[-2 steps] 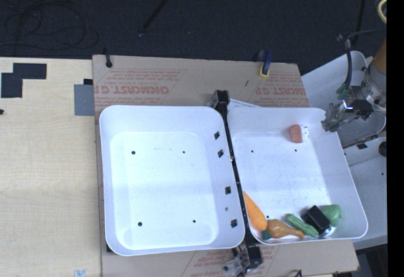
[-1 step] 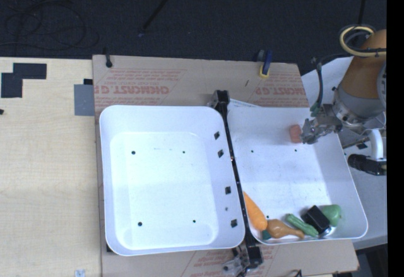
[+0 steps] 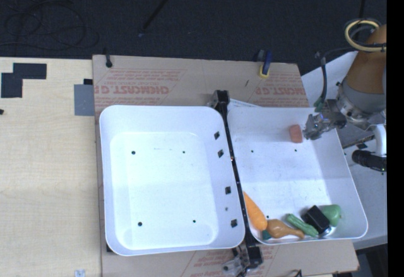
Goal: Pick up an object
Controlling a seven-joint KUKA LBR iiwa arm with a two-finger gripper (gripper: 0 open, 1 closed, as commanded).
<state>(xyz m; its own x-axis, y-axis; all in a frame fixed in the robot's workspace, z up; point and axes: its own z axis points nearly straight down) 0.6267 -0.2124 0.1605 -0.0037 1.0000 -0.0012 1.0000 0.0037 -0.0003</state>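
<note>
One pink block (image 3: 296,134) in right bin (image 3: 278,162), just left of gripper (image 3: 311,129), grip state unclear

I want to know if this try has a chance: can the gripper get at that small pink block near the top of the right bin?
Probably yes. The gripper sits right beside the pink block, which lies alone on the right bin's floor, far from the pile in the near corner.

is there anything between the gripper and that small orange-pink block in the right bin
Nothing visible stands between them. The gripper sits right beside the small orange-pink block, which lies alone near the far right side of the right bin. The other items, like the carrot, are clustered at the bin's near edge.
</note>
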